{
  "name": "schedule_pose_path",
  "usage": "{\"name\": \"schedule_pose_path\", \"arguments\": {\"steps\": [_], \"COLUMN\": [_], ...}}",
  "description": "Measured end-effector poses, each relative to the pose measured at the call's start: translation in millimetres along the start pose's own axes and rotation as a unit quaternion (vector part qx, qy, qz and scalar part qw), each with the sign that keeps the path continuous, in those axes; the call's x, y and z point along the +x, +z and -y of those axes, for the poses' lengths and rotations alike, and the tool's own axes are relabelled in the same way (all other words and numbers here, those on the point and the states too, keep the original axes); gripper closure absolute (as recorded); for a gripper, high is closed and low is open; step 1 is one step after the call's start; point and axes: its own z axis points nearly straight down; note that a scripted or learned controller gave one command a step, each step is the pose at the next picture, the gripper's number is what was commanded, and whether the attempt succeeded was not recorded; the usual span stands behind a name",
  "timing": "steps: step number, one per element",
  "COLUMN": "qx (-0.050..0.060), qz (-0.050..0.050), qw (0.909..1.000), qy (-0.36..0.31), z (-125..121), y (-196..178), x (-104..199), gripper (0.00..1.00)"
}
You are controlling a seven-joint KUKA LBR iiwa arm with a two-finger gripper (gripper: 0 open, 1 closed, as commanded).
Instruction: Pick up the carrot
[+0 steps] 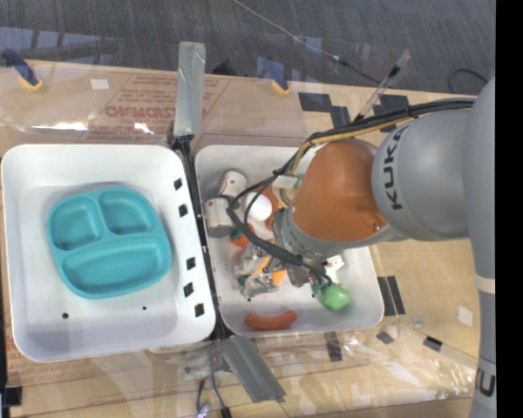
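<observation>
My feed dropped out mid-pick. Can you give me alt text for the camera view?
The arm's gripper is down among small toy foods in the right bin, with something orange beside it. A sausage and a green toy lie nearby. The left bin holds a teal divided plate.

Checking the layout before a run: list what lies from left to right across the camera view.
Left white bin → teal divided plate → right white bin → small can → sausage → green toy → grey arm.
</observation>
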Motion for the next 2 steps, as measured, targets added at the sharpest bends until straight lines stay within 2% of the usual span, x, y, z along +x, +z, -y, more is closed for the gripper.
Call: {"name": "schedule_pose_path", "arguments": {"steps": [1, 2], "qx": [0.002, 0.001], "qz": [0.004, 0.003], "qw": [0.9993, 0.996], "qy": [0.036, -0.089], "z": [-17, -49], "y": [-94, -128], "x": [-13, -3], "gripper": [1.0, 1.0]}}
